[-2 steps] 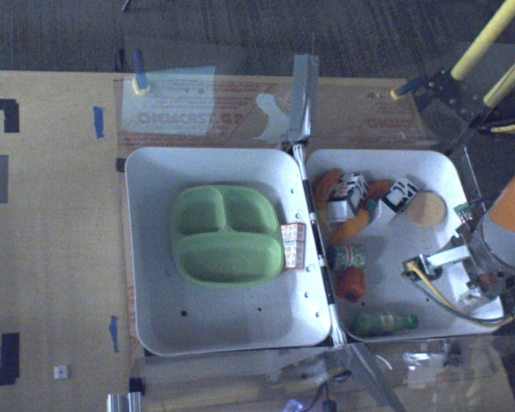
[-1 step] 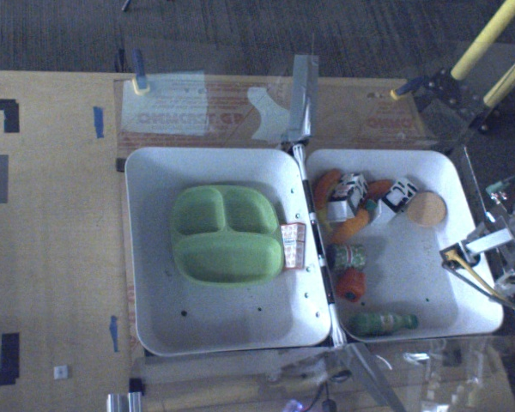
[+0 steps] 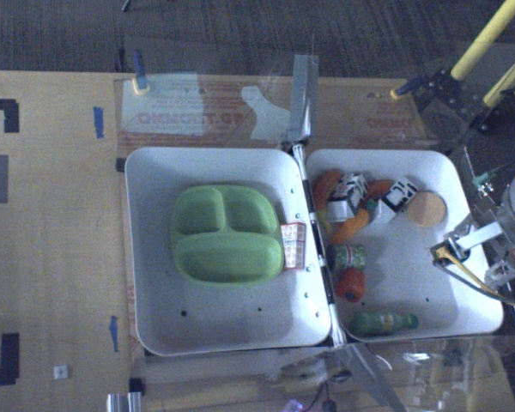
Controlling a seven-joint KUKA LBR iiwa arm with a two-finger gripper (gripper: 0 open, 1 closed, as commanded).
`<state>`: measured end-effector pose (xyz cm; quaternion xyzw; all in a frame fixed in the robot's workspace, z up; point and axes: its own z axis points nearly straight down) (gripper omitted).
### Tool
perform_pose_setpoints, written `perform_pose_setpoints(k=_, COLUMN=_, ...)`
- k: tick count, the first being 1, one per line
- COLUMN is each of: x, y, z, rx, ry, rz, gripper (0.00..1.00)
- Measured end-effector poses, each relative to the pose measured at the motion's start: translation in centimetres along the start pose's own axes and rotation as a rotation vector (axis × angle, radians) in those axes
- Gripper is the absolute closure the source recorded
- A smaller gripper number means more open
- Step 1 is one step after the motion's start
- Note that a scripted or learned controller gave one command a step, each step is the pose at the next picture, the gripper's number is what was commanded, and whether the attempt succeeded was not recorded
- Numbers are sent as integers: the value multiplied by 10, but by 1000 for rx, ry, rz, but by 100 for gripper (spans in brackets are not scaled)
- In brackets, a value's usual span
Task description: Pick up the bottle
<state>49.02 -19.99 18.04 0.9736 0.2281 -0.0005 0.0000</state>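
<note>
One green plastic bottle [image 3: 384,322] lies on its side at the near edge of the right shallow white bin [image 3: 429,264], its cap end pointing right; just above it sit one red round fruit-like toy [image 3: 351,285] and one small green can [image 3: 349,256]; farther back is a jumble of orange pieces and two black-and-white items [image 3: 354,192]; one tan disc [image 3: 427,209] rests apart; the gripper [image 3: 451,254] hovers at the bin's right side, well apart from the bottle; the left white bin [image 3: 154,230] holds one green divided plastic tray [image 3: 226,234] and one small red-and-white packet [image 3: 293,245]; both bins sit on the wooden desk [image 3: 51,230]
</note>
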Motion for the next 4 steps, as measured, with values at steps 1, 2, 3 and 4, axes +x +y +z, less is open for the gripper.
perform_pose_setpoints(k=1, x=-10, y=4, z=94, rx=8, ry=8, rz=225, gripper=0)
perform_pose_setpoints(k=2, x=-20, y=16, z=-52, rx=1, ry=0, rz=5, gripper=0)
perform_pose_setpoints(k=3, x=-11, y=10, z=91, rx=15, ry=9, rz=232, gripper=0)
perform_pose_setpoints(k=4, x=-20, y=16, z=9, rx=2, ry=0, rz=108, gripper=0)
